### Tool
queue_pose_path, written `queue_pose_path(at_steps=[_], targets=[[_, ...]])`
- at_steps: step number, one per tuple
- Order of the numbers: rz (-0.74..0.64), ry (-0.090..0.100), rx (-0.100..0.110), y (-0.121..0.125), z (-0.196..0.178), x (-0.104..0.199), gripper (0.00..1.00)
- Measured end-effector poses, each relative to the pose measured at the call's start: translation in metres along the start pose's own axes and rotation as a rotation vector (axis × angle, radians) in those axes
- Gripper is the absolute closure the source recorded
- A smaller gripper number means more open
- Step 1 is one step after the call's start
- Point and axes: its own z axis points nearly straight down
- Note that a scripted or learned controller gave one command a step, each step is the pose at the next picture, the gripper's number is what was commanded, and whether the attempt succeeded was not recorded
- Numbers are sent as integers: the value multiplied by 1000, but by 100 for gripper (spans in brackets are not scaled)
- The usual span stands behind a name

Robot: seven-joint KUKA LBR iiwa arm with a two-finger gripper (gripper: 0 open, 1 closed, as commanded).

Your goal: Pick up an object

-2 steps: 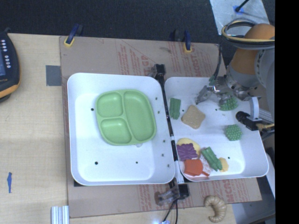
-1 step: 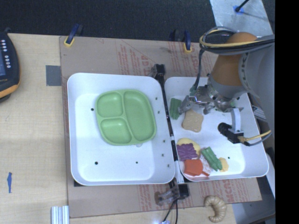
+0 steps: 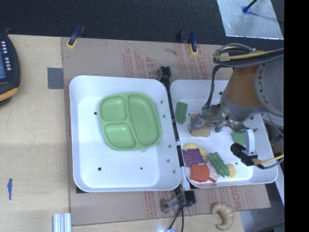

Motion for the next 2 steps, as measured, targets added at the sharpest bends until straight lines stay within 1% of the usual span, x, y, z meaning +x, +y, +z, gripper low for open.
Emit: queue_pose_path(at_steps=[1,2], targets=[[-3,-1,-4,2,-12,-1,100],[-6,1,-13,11,-106,51,100]])
